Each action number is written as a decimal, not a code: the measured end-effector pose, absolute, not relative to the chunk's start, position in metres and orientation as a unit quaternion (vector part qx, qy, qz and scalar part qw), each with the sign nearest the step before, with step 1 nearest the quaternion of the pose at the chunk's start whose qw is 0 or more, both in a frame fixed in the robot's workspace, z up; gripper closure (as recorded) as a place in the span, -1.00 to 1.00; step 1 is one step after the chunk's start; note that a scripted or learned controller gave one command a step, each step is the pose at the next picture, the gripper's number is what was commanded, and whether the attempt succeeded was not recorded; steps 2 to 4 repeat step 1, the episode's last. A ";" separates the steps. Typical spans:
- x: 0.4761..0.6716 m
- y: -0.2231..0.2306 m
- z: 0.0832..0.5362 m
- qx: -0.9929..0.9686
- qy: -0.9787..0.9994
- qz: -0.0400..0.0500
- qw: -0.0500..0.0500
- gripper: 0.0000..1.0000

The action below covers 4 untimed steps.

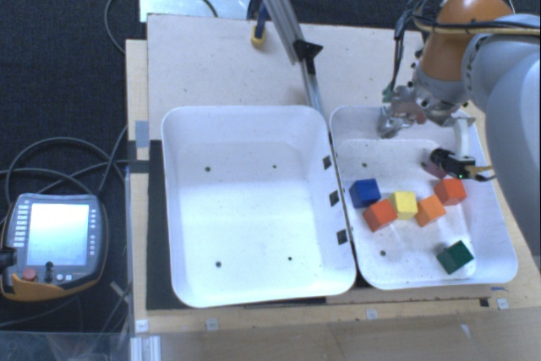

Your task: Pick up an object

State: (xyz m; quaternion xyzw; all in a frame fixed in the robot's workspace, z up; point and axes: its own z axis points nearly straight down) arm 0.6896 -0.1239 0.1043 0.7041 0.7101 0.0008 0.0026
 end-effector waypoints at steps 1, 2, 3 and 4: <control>0.688 -0.121 0.169 0.705 0.709 0.003 0.004 1.00; 0.688 -0.121 0.169 0.705 0.709 0.003 0.004 1.00; 0.688 -0.121 0.169 0.705 0.709 0.003 0.004 1.00; 0.688 -0.121 0.169 0.705 0.709 0.003 0.004 1.00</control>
